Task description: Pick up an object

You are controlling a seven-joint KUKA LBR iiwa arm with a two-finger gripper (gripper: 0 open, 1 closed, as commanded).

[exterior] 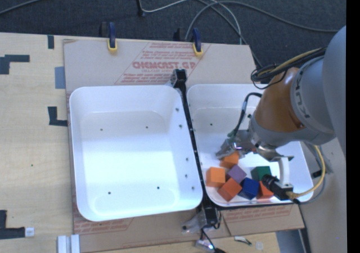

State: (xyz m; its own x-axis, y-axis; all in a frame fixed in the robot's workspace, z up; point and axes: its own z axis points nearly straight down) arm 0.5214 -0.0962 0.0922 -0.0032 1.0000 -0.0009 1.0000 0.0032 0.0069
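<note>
Camera view: the pincer (233, 148) is down in the right bin (214, 105), right at the top of a cluster of small blocks heaped toward that bin's near edge. Whether it is apart or together, I cannot tell. An orange block (229, 160) lies just under its tip; beside it sit another orange block (215, 176), a purple block (237, 173), a blue block (249, 188) and a green block (261, 173). The left bin (79, 134) stands alongside on the table (28, 134). These blocks look light, rigid and smooth-faced; gripping 2 opposite flat faces seems safest, though close neighbours leave little room.
</note>
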